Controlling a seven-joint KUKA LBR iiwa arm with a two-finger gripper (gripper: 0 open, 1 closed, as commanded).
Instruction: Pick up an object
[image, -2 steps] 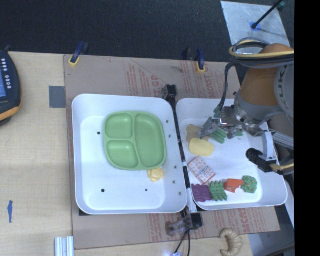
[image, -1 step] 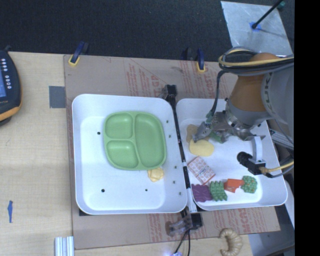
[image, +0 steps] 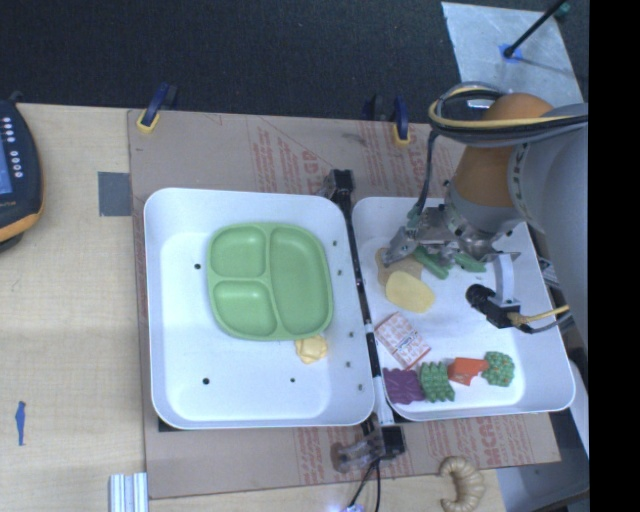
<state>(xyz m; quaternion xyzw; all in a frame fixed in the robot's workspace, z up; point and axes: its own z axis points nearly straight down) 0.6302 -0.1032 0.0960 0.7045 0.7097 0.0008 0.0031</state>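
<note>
Cardboard covered the bench under both bins. Inside the right bin (image: 545, 395), the gripper (image: 425, 240) hung just above a yellow piece (image: 410, 291); its grip couldn't be told, nothing visibly lifted.

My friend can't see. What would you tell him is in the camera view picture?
A robot arm's gripper hangs low in the right bin, over a pale yellow toy and a green one. The left bin holds a green divided plate.
</note>
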